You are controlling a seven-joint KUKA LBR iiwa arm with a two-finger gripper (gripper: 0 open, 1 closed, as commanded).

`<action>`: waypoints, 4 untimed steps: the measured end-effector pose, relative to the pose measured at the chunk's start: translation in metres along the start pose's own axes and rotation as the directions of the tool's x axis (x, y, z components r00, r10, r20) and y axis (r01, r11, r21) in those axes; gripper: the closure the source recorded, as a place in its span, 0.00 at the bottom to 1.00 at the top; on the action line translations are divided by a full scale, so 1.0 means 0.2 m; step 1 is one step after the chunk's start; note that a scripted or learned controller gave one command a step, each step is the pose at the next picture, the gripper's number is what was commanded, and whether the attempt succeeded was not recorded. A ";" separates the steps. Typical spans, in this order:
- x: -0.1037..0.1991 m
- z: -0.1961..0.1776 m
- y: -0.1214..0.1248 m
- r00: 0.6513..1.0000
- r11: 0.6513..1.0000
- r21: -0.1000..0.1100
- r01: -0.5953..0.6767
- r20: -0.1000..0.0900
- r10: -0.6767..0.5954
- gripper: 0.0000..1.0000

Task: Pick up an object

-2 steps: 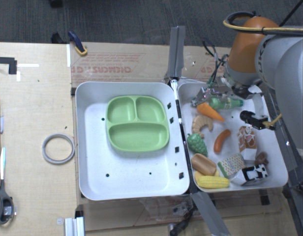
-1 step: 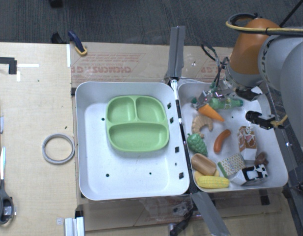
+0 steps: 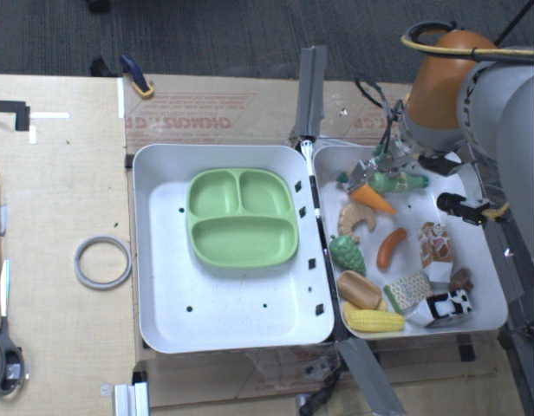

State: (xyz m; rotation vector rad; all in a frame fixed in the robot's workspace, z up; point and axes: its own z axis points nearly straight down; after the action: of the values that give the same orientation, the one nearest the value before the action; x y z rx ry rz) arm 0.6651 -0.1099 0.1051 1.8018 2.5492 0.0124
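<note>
Item: end effector (image 3: 374, 170) low in right bin (image 3: 479, 319), top corner, at green bottle (image 3: 397, 181) and carrot (image 3: 372, 198). Grip state: I cannot tell. My read: nothing lifted yet; pick-up not done.

The hand (image 3: 377, 167) is blurred against a green bottle (image 3: 397, 181); scissors (image 3: 5, 354) are cut off at the left edge.

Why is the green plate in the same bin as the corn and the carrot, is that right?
Not quite. The camera view shows the green plate alone in the left bin. The corn and the carrot lie in the right bin, with the other toy food.
</note>
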 end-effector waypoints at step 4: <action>-0.02 0.00 0.00 0.994 0.994 -0.003 0.109 -0.002 -0.109 0.00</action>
State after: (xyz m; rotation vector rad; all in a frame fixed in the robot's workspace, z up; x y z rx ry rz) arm 0.6660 -0.1144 0.1052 1.6602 2.6427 0.0160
